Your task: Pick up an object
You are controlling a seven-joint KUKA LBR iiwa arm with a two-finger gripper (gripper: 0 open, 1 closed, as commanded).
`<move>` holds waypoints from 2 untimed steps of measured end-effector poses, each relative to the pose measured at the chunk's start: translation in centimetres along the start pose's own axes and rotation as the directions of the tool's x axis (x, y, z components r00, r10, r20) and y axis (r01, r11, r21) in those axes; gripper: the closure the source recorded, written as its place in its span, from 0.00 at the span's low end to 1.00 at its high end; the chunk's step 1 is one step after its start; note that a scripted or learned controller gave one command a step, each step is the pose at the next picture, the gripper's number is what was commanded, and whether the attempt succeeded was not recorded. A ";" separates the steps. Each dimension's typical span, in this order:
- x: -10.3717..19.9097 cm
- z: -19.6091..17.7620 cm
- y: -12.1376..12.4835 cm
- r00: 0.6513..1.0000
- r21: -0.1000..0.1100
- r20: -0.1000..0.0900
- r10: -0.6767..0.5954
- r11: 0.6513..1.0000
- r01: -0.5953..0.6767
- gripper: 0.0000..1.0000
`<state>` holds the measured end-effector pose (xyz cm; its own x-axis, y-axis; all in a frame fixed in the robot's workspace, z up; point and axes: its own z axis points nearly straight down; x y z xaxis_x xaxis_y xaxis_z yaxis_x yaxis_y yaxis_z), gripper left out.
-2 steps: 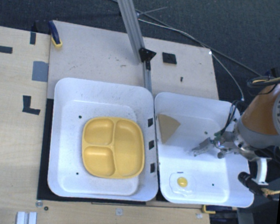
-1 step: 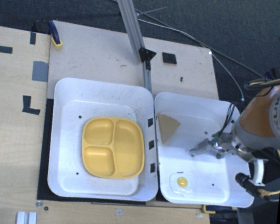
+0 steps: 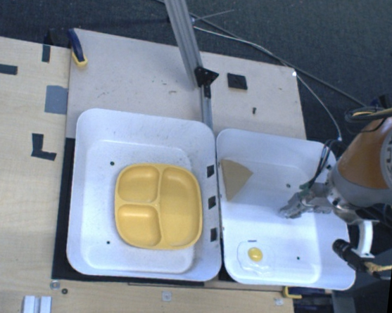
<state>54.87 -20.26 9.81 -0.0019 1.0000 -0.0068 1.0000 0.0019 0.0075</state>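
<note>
A toy fried egg, white with a yellow yolk, lies near the front edge of the right bin. A tan flat wedge-shaped piece rests by that bin's left wall. My gripper hangs low over the right bin's middle right, reaching in from the right, above and to the right of the egg. Nothing shows between its fingers. A yellow three-compartment plate sits in the left bin.
A metal pole rises from the bench behind the bins. Cables trail across the dark floor at the back right. The wooden bench top extends to the left with dark tape marks.
</note>
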 end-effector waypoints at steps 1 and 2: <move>0.3 -4.3 -0.3 1.000 0.006 -0.007 0.000 1.000 0.000 1.00; 0.9 -9.7 0.7 1.000 0.003 -0.005 -0.001 1.000 0.001 1.00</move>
<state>55.48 -19.31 19.50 -0.0027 1.0000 -0.0014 1.0000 0.0027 0.0041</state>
